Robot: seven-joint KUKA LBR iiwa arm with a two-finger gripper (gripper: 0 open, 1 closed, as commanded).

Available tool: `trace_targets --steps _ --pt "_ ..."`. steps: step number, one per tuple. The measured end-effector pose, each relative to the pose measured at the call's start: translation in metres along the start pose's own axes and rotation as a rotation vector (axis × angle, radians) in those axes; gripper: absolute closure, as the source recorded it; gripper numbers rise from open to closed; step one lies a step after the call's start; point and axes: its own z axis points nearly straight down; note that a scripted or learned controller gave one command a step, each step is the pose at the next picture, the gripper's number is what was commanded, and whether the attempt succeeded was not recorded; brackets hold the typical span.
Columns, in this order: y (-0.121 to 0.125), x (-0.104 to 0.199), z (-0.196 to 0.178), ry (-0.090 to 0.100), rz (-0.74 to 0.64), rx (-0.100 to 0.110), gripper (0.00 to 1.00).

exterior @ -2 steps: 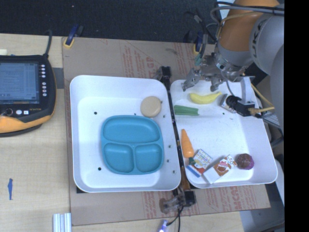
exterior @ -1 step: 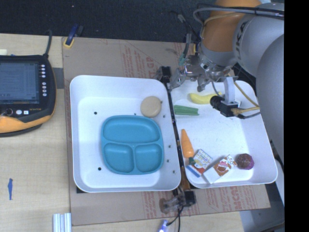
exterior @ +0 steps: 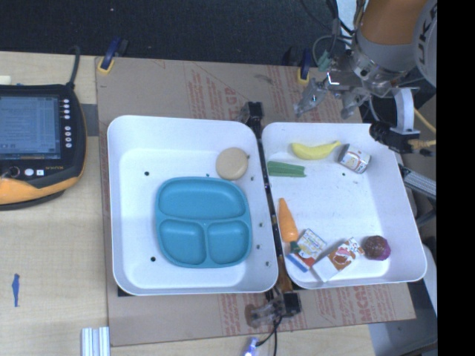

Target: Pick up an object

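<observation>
My gripper [exterior: 328, 102] hangs beyond the far rim of the right bin [exterior: 393, 199], its two fingers spread open with nothing between them. In that bin lie a yellow banana [exterior: 315, 150], a flat green pod [exterior: 286, 170], a small silver and red packet [exterior: 355, 159], an orange carrot [exterior: 287, 219], two printed snack packets [exterior: 309, 243] [exterior: 338, 257] and a dark purple ball [exterior: 376, 248]. The banana and the silver packet are the things closest to the gripper, just below it in the view.
The left bin [exterior: 126, 199] holds a blue divided plate [exterior: 202, 221] and a beige round disc [exterior: 232, 163]. A tablet-style control pendant [exterior: 33, 136] rests on the bench at far left. Cables hang around the arm's wrist [exterior: 390, 21].
</observation>
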Motion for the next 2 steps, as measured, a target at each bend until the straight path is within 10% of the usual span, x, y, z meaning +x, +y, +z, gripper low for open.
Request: trace_targets --steps 2 --pt "-0.001 -0.041 0.190 -0.001 -0.001 0.007 0.00"
